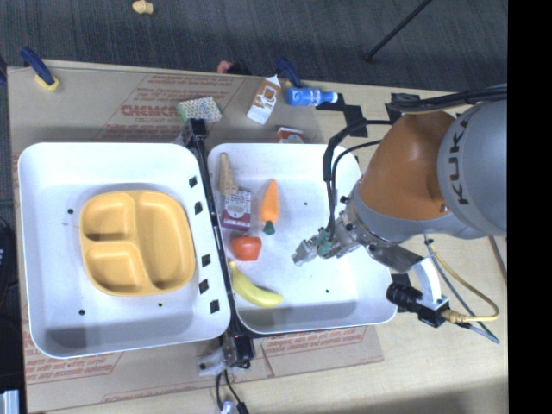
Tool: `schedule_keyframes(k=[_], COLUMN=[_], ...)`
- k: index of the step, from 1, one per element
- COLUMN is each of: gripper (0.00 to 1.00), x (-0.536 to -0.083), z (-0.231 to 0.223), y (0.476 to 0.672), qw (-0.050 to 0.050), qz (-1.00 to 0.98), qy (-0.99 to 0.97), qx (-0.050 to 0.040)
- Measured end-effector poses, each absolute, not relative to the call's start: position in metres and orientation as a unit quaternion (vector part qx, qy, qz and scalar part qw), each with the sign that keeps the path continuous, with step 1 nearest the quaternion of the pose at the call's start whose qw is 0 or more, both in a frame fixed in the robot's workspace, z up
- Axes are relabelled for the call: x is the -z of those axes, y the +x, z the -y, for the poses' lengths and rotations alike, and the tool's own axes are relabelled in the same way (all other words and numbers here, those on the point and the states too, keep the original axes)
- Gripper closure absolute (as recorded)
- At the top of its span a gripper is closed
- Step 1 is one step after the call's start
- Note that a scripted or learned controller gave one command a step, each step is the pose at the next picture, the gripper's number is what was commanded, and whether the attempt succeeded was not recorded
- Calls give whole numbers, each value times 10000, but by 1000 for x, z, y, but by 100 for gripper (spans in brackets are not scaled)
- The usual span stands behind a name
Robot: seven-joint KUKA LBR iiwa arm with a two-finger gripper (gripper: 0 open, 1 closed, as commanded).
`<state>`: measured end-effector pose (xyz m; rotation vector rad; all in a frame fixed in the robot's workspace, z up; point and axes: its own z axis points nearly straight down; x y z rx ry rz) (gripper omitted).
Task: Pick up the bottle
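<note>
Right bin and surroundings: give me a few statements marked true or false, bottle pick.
1. The blue bottle lies inside the right bin. False: it lies on the bench beyond that bin's far edge.
2. The hand is over the right bin. True.
3. The yellow divided plate sits in the left bin. True.
4. The banana lies in the left bin. False: it is in the right bin, near its front left corner.
5. The carrot is in the right bin. True.
</note>
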<state>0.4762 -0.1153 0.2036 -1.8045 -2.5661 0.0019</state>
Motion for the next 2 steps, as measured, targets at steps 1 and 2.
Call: schedule_keyframes(k=[1,2], gripper=[100,100], x=[-216,-192], z=[70,1], y=[477,476], qw=[5,24], qz=[8523,9182], qy=[-5231,-3960], qx=[-4,-8])
